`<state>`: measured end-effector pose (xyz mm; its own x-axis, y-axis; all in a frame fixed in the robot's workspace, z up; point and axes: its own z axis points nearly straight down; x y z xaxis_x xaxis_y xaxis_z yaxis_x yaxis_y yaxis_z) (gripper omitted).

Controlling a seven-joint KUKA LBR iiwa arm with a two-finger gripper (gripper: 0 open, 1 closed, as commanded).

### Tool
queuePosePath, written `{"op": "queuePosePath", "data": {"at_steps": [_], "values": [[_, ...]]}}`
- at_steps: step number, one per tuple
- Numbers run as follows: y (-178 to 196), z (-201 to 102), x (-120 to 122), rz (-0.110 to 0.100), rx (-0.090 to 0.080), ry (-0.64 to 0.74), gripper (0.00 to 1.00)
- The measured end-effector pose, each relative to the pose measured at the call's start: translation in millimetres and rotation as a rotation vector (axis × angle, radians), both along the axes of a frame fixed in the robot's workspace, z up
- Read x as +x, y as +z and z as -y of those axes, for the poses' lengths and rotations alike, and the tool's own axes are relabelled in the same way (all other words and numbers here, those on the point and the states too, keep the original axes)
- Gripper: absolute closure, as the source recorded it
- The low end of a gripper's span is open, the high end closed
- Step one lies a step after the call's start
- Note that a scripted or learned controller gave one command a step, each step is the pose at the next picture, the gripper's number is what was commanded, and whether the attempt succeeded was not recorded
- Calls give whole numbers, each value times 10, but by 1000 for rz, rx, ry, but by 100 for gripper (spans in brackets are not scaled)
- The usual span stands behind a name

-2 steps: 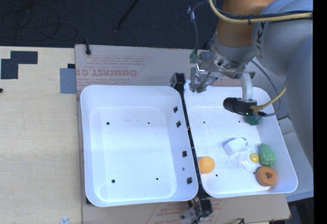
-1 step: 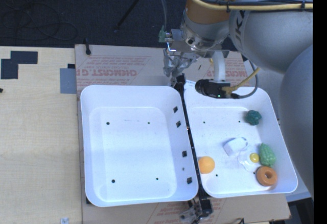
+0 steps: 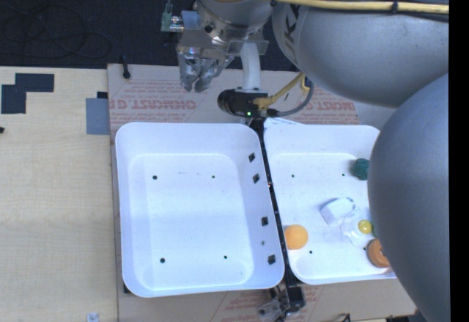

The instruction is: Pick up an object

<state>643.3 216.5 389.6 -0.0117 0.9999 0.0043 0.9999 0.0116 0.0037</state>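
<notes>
My gripper (image 3: 196, 78) hangs high above the back edge of the left bin (image 3: 128, 166), its fingers close together with nothing visible between them. In the right bin (image 3: 315, 141) lie an orange ball (image 3: 296, 237), a clear crumpled plastic piece (image 3: 337, 209), a small yellow object (image 3: 365, 227), a dark green object (image 3: 360, 168) and an orange object (image 3: 378, 253) partly hidden by the arm. The gripper is far from all of them, up and to the left.
The big grey arm (image 3: 381, 34) covers the right bin's far right side. The bins rest on a cardboard sheet (image 3: 146, 97) on the pale wooden bench (image 3: 51, 196). A divider with black clips (image 3: 264, 196) runs between the bins.
</notes>
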Motion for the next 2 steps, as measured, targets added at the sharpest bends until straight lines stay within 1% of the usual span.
{"op": "queuePosePath", "data": {"at_steps": [1,2], "values": [[-390,323,-797,-13,-8,-15,100],[-437,-200,-1141,-9,-5,-7,100]]}}
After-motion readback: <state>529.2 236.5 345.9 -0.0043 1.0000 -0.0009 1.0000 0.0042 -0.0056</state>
